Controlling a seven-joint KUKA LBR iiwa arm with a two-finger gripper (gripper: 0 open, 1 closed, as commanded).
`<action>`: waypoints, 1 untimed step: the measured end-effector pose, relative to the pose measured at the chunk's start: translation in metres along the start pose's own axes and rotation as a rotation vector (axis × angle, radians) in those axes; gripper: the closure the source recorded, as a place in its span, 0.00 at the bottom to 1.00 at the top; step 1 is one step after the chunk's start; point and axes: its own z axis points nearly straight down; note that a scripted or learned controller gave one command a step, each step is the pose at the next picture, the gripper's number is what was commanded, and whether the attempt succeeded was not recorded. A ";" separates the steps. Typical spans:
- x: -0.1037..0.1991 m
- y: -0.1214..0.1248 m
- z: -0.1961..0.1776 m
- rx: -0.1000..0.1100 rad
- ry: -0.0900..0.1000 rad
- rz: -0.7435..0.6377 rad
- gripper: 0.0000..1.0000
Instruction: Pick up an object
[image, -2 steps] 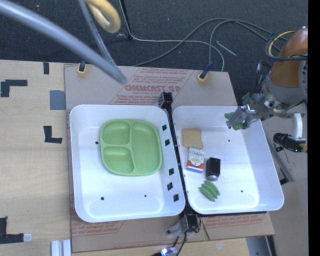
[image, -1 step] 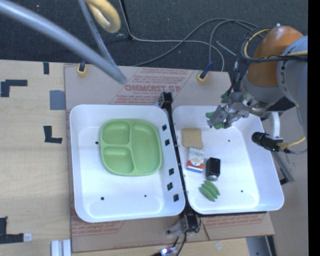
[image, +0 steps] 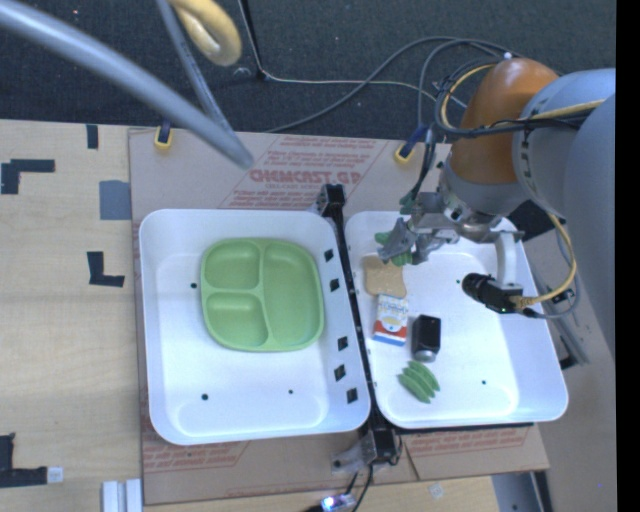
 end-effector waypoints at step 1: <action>0.049 0.000 0.007 0.000 -0.001 0.000 1.00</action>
